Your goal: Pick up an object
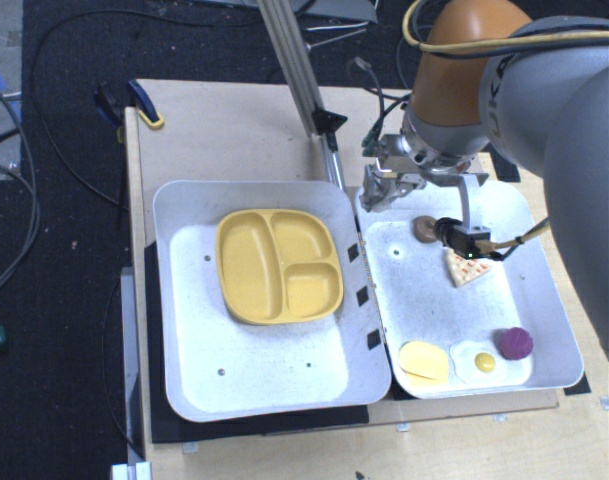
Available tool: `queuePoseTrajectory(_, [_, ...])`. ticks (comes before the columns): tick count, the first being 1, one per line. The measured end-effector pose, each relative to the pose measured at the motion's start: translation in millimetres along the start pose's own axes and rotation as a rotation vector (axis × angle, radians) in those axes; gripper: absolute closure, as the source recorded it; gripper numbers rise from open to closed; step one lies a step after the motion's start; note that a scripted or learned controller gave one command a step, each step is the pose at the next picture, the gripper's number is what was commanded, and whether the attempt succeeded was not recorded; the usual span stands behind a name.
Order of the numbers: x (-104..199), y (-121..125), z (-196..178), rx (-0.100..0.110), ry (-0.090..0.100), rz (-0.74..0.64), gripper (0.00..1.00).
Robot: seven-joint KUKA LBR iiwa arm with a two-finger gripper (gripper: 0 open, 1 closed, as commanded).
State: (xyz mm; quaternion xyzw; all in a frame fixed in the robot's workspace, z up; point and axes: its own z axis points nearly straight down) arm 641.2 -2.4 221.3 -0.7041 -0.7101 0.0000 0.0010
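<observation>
While the hand (381,193) hovers over the right bin's (544,308) far-left corner, its grip is unclear.

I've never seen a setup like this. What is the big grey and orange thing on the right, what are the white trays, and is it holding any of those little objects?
You are looking down at a slant from one fixed camera above a bench. The grey and orange shape is a robot arm reaching in from the right. At its end is a gripper, hanging over the top left corner of the right bin. I cannot tell whether it holds anything. The left bin holds a yellow divided plate. In the right bin lie toy foods: a brown round piece, a pizza slice, a purple item, a fried egg and a pale yellow piece.
</observation>
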Motion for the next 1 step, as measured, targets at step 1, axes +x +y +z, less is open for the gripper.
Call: queuePoseTrajectory(1, [54.1,-0.1,-15.3,-0.004,0.0,0.0,1.0])
